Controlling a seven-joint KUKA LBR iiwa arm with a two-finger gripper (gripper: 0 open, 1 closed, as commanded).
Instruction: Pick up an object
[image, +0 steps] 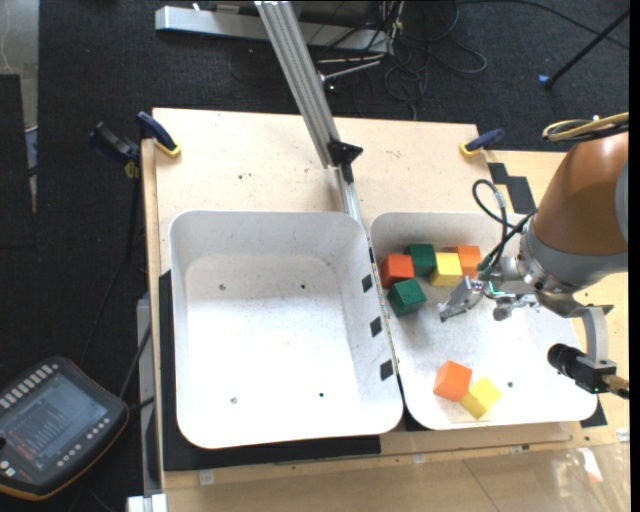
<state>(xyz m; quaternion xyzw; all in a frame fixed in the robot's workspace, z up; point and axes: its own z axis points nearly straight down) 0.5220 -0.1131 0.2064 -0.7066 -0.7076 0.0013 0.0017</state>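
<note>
Left bin (200, 250) has just specks; in the right bin (560, 400), blocks (425, 270) cluster at its 11 o'clock, an orange block (452, 380) and yellow block (481, 397) touching at 6. The gripper (458, 305) hangs mid-bin, fingers parted, holding nothing.

Right bin's got the goods: an orange cube (399, 267), two green cubes (421, 257) (407, 296), a yellow cube (447, 266) and another orange one (469, 258) bunched up top. Lower down, an orange block (452, 380) touching a yellow block (481, 397).
</note>
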